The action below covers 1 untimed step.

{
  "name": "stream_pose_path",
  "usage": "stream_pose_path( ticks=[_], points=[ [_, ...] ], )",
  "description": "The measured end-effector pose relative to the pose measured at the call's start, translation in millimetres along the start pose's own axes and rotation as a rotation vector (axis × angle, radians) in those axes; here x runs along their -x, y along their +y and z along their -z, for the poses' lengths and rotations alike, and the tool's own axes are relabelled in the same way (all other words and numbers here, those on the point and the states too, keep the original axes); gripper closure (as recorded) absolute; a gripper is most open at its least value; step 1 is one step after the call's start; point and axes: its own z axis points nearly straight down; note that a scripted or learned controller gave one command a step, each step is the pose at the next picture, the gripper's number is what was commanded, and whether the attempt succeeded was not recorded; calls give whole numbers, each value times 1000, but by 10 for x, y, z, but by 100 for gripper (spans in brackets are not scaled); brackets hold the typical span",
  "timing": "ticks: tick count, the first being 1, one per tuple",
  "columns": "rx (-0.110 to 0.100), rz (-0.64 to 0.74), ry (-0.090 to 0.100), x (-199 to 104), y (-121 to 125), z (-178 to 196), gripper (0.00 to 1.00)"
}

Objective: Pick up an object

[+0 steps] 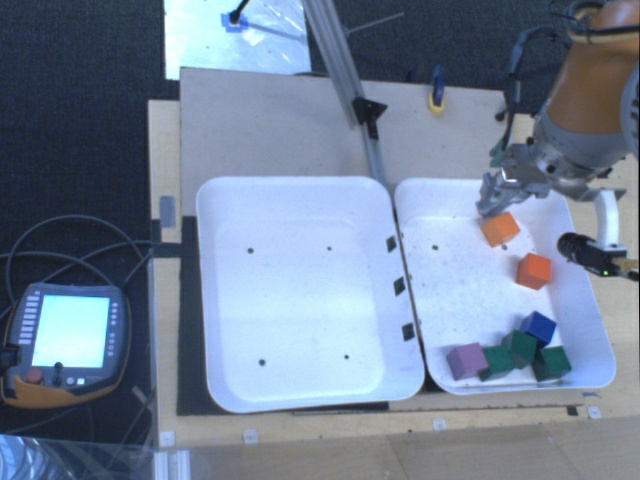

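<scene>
My gripper (493,204) hangs over the back of the right bin (440,298), its tips just above and left of an orange block (500,229). That block lies on the bin floor, touching or nearly touching the tips. A second orange block (534,270) sits a little nearer and to the right. At the bin's front right corner lie a blue block (538,326), a pink-purple block (465,360) and three green blocks (520,352) bunched together.
The left bin (295,288) stands beside the right one, joined by black clips along the shared wall. A slanted metal pole (340,58) crosses behind the bins. A teach pendant (65,343) lies off the bench at left.
</scene>
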Motion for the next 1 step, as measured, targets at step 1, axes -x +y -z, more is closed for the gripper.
stream_pose_path(
  ticks=[1],
  points=[
    [-3, 5, 2, -476, 3, -126, 100]
  ],
)
